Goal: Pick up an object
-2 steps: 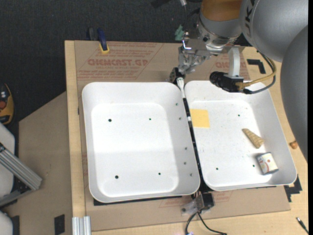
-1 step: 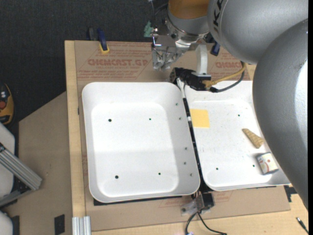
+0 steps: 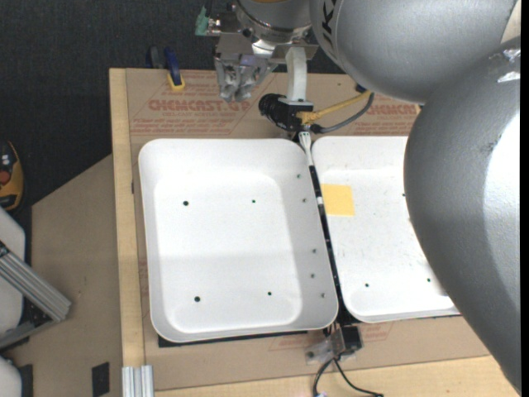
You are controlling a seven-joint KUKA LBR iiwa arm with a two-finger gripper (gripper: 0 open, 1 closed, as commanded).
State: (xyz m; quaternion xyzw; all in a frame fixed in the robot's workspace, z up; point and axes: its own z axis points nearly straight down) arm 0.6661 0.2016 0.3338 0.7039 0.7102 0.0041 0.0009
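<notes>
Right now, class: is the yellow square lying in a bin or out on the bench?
In. The yellow square lies flat on the floor of the right bin, near its left wall, apart from the gripper.

Two white bins — one yellow square

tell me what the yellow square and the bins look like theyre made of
Yellow square: seems thin paper or foam, matte, lying flat with no shine. Left bin and right bin: probably moulded plastic, smooth white, with rounded corners and soft light gradients.
</notes>
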